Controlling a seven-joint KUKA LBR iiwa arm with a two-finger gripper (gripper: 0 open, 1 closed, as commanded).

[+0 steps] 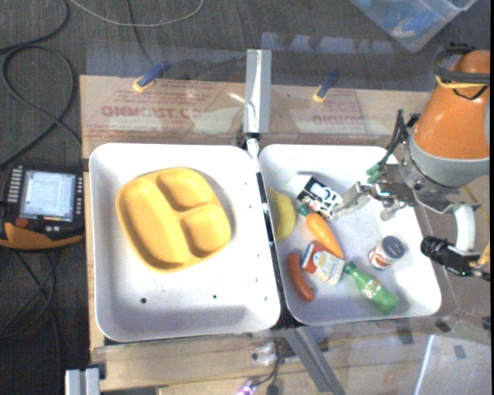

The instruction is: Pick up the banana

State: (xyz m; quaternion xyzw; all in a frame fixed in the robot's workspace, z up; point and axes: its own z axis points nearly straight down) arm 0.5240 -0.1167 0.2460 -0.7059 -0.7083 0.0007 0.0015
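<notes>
1. The banana (283,213) lies in the right bin (420,299), tight against its left wall, well apart from the gripper.
2. Its long axis runs roughly from the far side toward the near side of the bin, one end pointing up the view and the other down.
3. The gripper (339,206) hangs over the middle of the right bin, reaching leftward; whether its fingers are spread or closed cannot be told here.
4. Its tip sits by a black-and-white toy (315,192).
5. A carrot (324,234) lies just right of the banana, pointing down-right.
6. Nearer lie a sausage (300,276), a green bottle (372,290) and a small can (385,253).
7. The left bin (123,315) holds a yellow divided plate (175,217).
</notes>
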